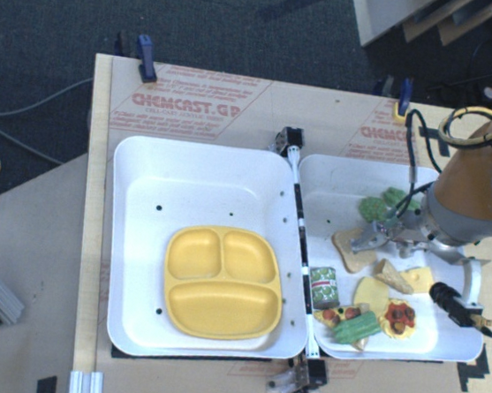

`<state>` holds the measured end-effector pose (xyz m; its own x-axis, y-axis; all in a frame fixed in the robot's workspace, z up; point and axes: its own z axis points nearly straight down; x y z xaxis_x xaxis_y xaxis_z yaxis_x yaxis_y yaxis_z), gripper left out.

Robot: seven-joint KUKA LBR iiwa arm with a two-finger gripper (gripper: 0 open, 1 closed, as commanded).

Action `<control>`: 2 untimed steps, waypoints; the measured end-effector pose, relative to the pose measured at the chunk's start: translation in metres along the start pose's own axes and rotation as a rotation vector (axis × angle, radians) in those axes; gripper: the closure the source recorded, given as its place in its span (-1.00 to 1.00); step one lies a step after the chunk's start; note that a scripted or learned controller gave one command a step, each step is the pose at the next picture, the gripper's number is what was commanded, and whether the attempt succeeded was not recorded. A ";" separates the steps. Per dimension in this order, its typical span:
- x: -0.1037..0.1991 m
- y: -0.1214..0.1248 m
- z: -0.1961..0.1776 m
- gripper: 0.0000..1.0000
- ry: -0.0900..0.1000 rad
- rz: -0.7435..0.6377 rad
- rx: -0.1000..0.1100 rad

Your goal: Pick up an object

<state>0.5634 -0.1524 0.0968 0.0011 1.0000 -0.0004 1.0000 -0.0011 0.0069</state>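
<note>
The arm reaches into the right bin from the right, and my gripper hangs low over the toy food there. Its metal fingers sit just above a tan bread-like piece and below a green leafy toy. Close by lie a cheese wedge, a pale yellow round piece, a small pizza slice, a green vegetable and a green packet. Nothing shows clearly between the fingers.
The left bin holds a yellow divided plate. A black clamp joins the bins at the back, another sits at the front. Blue clips hold the cardboard base.
</note>
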 end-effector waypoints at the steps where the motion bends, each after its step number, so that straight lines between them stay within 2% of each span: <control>1: 0.055 0.008 0.013 -1.00 0.003 -0.006 0.009; 2: 0.059 -0.012 0.012 -1.00 0.002 0.000 0.011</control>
<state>0.5515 -0.0936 0.0843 0.0009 1.0000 0.0019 1.0000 -0.0009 -0.0042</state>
